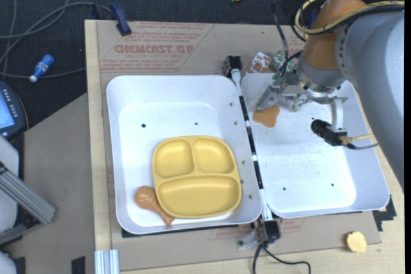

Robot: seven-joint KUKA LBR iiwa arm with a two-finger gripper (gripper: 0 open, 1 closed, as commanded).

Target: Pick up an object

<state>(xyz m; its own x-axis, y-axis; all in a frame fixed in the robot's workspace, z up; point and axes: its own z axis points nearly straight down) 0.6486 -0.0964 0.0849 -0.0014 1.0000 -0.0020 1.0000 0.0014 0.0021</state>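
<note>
One orange piece (266, 116) is lying just below-left of the gripper (280, 99), which is hovering in the right bin (308, 189). Whether its grip is spread or closed, I cannot tell. Judging by this, the reach is underway; next it needs lowering squarely over that piece.

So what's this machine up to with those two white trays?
A grey robot arm reaches in over the right bin, its gripper low at that bin's far left corner, right by a small orange piece. Whether it has actually caught the piece is hard to tell. The left bin holds a yellow divided plate with an orange toy drumstick beside it, both untouched.
</note>
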